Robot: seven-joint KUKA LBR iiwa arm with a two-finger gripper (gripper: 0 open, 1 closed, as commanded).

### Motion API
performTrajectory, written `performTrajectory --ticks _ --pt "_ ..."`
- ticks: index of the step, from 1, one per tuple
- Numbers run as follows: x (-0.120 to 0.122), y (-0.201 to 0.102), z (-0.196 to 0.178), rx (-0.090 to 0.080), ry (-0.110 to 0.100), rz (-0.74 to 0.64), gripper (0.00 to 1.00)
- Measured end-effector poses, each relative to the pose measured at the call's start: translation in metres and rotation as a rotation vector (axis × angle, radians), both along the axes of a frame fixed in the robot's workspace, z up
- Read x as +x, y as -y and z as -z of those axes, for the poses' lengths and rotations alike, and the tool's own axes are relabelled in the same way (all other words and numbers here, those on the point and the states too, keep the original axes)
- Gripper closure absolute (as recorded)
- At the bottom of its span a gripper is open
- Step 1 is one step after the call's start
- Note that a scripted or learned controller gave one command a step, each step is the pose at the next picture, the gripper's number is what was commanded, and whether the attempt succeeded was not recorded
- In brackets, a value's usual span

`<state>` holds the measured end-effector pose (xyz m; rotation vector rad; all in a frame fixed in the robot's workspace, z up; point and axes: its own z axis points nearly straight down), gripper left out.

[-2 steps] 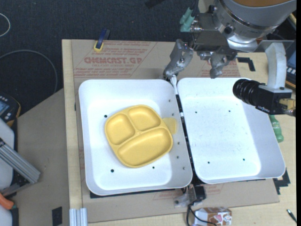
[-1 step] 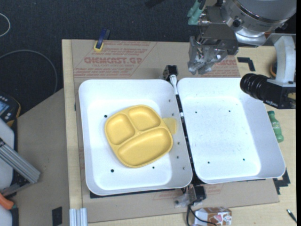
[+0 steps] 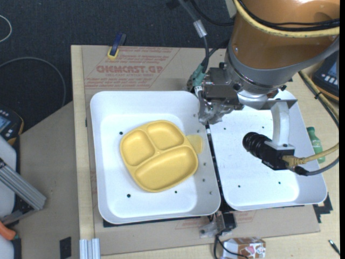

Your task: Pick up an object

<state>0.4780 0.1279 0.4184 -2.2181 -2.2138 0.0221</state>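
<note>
A yellow divided plate point(image 3: 158, 155) with three compartments lies flat in the middle of the left bin point(image 3: 105, 117). A small pale yellow piece point(image 3: 195, 143) sticks out from under its right edge. My gripper point(image 3: 207, 114) hangs at the upper end of the divide between the two bins, above and to the right of the plate and apart from it. Nothing is visibly held. The large orange and grey arm body point(image 3: 280, 31) covers the top right.
A black cylinder on a white bracket point(image 3: 265, 149), with a cable attached, hangs over the right bin point(image 3: 253, 193). A green item point(image 3: 315, 140) sits by that bin's right rim. A blue and yellow clip point(image 3: 115, 46) lies on the cardboard behind the bins.
</note>
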Motion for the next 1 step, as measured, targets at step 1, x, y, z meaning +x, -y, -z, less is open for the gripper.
performTrajectory --ticks 1 --pt "0.0007 -0.0527 -0.0006 0.006 0.015 -0.008 1.0"
